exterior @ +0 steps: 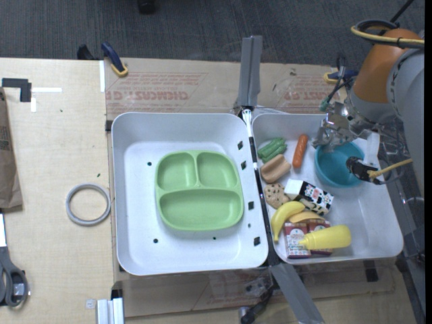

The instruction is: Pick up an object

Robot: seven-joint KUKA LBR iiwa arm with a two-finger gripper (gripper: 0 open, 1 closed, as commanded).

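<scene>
Arm [395, 66] bent down from right, wrist tipped over right bin [378, 238]. Tool [335, 135] low beside teal bowl [341, 165], near carrot [300, 151]. Grip state: can't tell.

Right bin [378, 245] holds loose objects. Green pepper [271, 146] and orange carrot [300, 151] near far-left corner, carrot lying lengthwise. Brown bun [275, 169] just below pepper, cookie [275, 194] beneath it. Teal bowl [339, 167] upright toward right side. Black-and-white carton [314, 196] mid-bin, tilted. Yellow banana [286, 214] curved beside cookie. Yellow bottle [327, 237] on its side over red box [295, 240] at near edge.
</scene>
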